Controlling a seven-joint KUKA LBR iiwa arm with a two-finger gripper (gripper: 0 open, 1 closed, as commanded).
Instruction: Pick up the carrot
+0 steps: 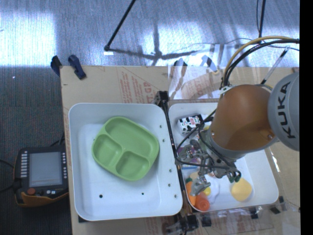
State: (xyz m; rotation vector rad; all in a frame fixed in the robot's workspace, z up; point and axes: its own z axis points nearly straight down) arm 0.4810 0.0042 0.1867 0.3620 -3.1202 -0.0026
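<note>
Robotics lab: KUKA arm [274, 116] at frame right over bench bins [78, 131], teach pendant [43, 173] lower left, tripod legs [132, 13] on carpet up top.

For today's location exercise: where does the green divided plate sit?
The green divided plate lies in the left white bin, left of the divider.

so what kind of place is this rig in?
Likely a robotics lab: a KUKA arm reaching over two white bins on a bench, a teach pendant on the floor beside it, and tripod legs on carpet behind.
</note>
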